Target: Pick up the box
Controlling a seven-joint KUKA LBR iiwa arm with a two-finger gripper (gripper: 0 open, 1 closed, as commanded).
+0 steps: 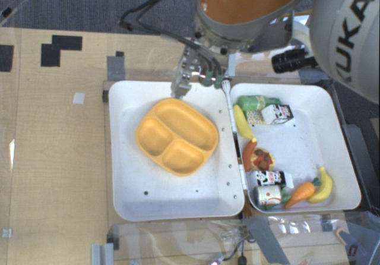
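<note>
Gripper (196, 79): hanging over the left bin's (127, 198) far rim, fingers spread, holding nothing.
Yellow tray (177, 135): sitting in that bin, not the target.
Box (276, 113): lying in the right bin (338, 139), touching the green pouch (256, 102); I'd be swinging right, then closing across its short sides.
</note>
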